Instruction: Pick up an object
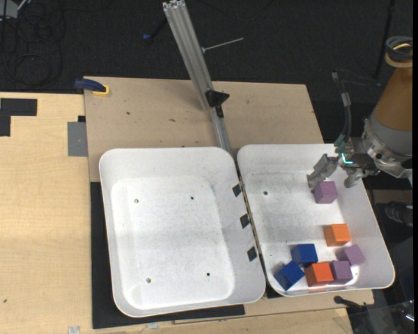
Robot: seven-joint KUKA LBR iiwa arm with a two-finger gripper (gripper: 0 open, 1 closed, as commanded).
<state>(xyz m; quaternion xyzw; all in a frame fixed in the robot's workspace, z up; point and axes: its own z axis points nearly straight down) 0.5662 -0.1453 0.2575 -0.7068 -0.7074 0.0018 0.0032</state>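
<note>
- Near the front edge of the right white plastic bin (376, 273), several small cubes lie close together: blue, orange, purple.
- Further back in this bin, a single purple cube (325, 191) lies alone.
- The two-finger gripper (336, 172) hangs just above this cube, fingers spread apart and holding nothing; the cube sits between and slightly below the fingertips.

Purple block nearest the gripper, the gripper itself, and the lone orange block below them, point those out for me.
purple block (325, 192), camera view, on its top face.
gripper (336, 178), camera view, midway between its fingertips.
orange block (337, 234), camera view, on its top face.
</note>
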